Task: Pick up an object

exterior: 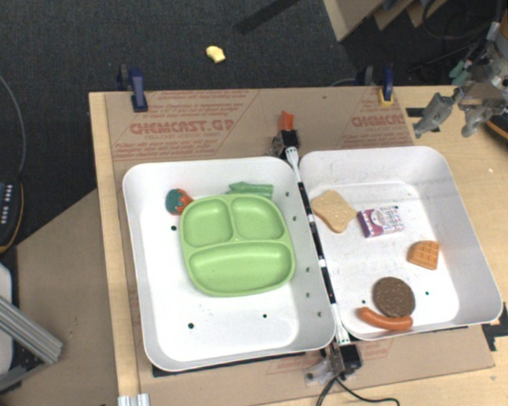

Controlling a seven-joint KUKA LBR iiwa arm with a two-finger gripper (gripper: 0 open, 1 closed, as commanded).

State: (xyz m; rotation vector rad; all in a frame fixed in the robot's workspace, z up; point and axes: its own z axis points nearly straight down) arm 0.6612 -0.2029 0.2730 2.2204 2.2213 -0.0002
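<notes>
Hovering hand point(453, 115) beyond right bin point(457, 187)

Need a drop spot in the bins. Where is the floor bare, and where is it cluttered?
Left bin: bare strip below the green tray. Right bin: bare middle between bread slice, purple packet, waffle and cookie. Crowded: near corner, cookie against sausage.

You see the tool point(451, 115) at upper right, outside both bins. The left bin point(158, 313) holds a green divided plate point(236, 245). The right bin point(459, 221) holds bread point(332, 211), a purple packet point(381, 222), waffle point(424, 254), cookie point(393, 297) and sausage point(385, 319).
</notes>
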